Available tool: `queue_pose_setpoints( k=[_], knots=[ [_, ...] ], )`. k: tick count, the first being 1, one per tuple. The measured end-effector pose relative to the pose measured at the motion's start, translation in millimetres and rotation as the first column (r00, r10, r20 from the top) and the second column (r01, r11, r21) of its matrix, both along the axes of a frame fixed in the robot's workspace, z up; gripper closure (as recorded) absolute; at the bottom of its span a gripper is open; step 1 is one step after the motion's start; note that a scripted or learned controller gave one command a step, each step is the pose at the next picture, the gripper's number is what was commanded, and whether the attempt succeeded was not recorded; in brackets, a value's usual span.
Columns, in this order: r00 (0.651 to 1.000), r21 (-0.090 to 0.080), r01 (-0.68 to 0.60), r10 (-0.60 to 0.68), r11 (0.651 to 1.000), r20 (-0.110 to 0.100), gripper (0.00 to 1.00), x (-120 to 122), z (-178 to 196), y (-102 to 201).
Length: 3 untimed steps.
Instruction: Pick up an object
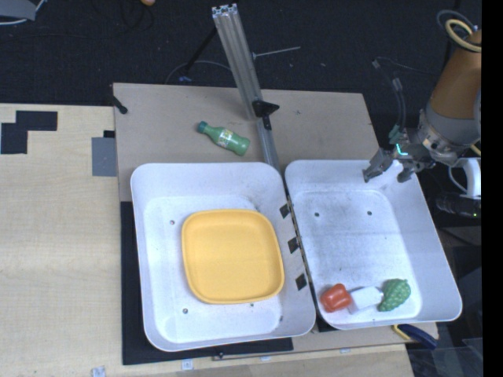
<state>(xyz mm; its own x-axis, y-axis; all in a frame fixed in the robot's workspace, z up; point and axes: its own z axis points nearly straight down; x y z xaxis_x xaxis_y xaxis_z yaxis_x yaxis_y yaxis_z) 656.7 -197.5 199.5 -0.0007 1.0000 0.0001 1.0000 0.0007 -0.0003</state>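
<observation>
Two white bins share the bench. Gripper [391, 169] hovers open and empty over the right bin's [354, 234] far rim; pepper [335, 297] lies near. Approach step: descend onto it.

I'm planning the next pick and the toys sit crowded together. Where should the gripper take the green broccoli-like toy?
Probably from above, closing across the green toy near its upper right end. The white block presses against its left side, with the red toy beyond, so that end looks freest. The gripper is open.
</observation>
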Motion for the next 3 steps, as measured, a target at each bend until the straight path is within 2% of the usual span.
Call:
queue_pose_setpoints(
  k=[1, 3],
  knots=[
    [1.000, 0.000, 0.000, 0.000, 1.000, 0.000, 0.00, 0.0, 0.0, 0.0],
    [1.000, 0.001, -0.001, 0.001, 1.000, -0.004, 0.00, -10.7, -108.5, -1.7]
  ],
)
